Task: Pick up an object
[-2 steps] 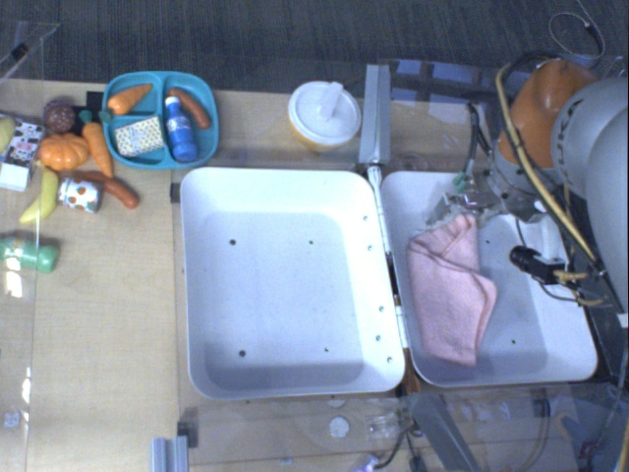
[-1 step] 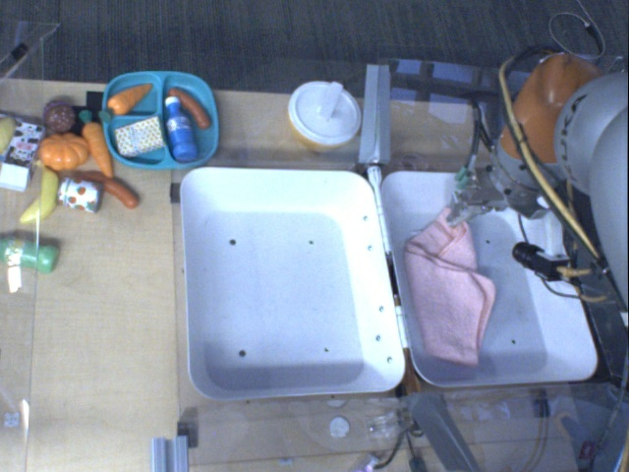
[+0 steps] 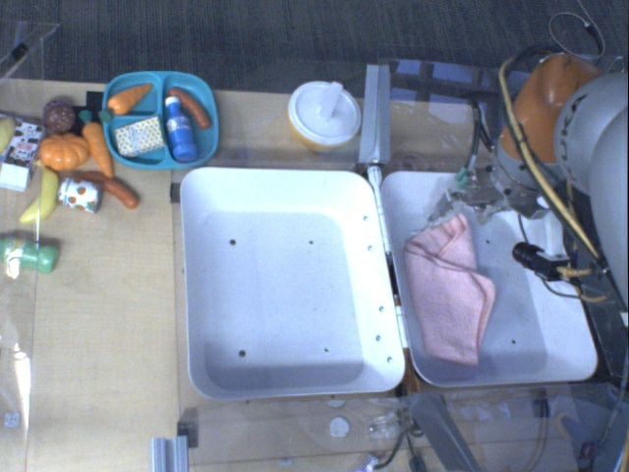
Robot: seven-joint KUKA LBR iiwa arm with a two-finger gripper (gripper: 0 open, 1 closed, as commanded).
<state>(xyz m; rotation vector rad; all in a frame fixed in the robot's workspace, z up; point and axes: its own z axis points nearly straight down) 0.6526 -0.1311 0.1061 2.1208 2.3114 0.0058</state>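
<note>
No legible writing. You have one pink cloth [image 3: 450, 288] in the right bin [image 3: 550, 357], gripper [image 3: 470, 197] at its top edge; grip undeterminable.

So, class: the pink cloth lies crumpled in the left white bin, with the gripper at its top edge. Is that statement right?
Not quite. The camera view shows the pink cloth lying crumpled in the right bin, not the left bin. The rest stands: the gripper is at the cloth's top edge.
</note>
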